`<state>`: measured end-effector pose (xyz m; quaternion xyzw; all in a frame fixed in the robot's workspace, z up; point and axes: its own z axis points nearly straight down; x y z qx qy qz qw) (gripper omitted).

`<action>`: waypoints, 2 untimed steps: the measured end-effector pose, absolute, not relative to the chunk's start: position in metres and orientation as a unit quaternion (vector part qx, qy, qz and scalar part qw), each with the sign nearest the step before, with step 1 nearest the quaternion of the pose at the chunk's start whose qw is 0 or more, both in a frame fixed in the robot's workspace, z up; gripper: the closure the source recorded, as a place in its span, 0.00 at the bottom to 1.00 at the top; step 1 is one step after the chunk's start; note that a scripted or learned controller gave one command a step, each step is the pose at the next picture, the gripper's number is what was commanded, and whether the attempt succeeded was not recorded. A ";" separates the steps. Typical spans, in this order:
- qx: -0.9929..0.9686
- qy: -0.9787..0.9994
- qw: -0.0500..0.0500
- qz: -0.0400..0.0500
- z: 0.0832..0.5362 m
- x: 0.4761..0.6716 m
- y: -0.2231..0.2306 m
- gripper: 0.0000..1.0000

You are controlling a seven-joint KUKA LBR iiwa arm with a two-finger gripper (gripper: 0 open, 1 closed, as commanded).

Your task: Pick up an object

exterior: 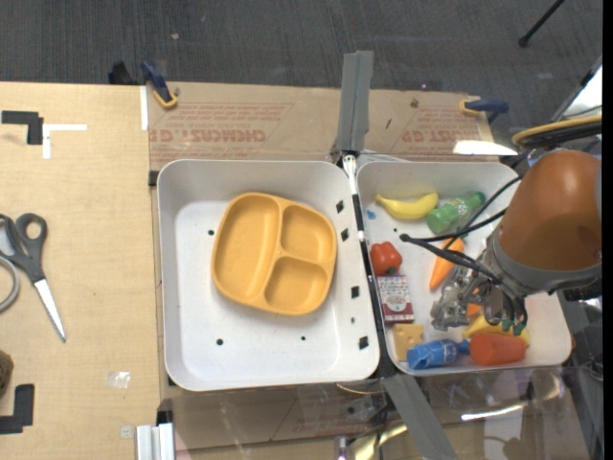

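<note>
The arm is reaching in from the right, its gripper (pixel 466 305) hanging low in the right bin (pixel 546 353) among the toys — whether it is apart, together or clamped on anything cannot be told from here. Just beside it an orange carrot (pixel 441 268) is lying at a slant, and below it a red-orange pepper-like piece (pixel 498 349) and a blue piece (pixel 436 355) are crowding the bin's near wall. A banana (pixel 408 204), a green bottle-like toy (pixel 452 213), a red pepper (pixel 385 257) and a small printed packet (pixel 394 295) are sitting further left. The yellow divided plate (pixel 275 253) is lying alone in the left bin (pixel 182 286). The judgement here: it is best centring over one toy — the carrot looks freest — and closing across its narrow width, clear of neighbours.
</note>
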<state>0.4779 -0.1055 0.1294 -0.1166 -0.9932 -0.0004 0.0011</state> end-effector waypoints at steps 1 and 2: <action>-0.239 -0.971 -0.001 0.000 0.091 0.541 -0.106 1.00; -0.240 -0.971 -0.003 0.002 0.092 0.542 -0.109 0.00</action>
